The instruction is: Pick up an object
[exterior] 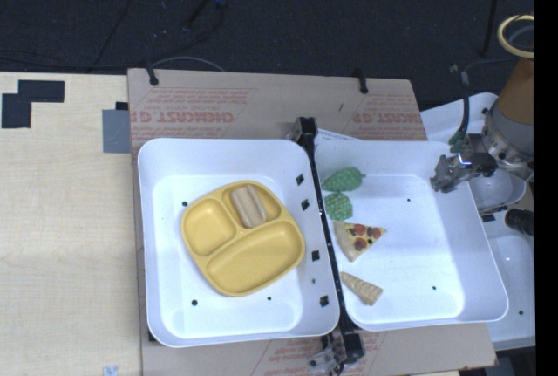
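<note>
Since nothing is grasped yet, the pizza slice [359, 237], cone [362, 288] and green pieces [341, 191] lie loose along the right bin [475, 296] inner side (easy candidates), while the gripper [447, 171] hovers at its far rim, well apart

L bin [166, 191]: divided tray [242, 236], hot dog [250, 206] in its rear compartment. R bin [453, 278]: leafy pieces [341, 191] rear-left by divider, pizza slice [357, 238] in front of them, cone [361, 287] nearest front. Gripper [449, 169] over R bin's rear-right rim.
</note>
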`<move>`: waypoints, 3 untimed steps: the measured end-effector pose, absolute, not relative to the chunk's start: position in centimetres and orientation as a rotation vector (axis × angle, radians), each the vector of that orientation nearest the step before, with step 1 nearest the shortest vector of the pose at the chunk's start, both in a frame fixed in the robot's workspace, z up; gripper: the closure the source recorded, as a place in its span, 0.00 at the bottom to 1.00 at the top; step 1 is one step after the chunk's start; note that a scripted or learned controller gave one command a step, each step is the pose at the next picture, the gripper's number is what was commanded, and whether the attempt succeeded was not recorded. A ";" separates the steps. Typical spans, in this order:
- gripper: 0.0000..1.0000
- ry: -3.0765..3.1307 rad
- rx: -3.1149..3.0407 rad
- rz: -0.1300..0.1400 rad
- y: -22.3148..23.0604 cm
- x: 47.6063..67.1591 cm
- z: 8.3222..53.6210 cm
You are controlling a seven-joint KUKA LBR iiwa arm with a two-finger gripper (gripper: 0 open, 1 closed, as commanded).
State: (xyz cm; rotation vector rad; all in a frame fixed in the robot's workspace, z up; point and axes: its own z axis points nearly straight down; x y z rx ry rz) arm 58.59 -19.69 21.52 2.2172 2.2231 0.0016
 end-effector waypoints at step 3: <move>1.00 2.229 2.220 -0.002 -9.2 56.3 25.3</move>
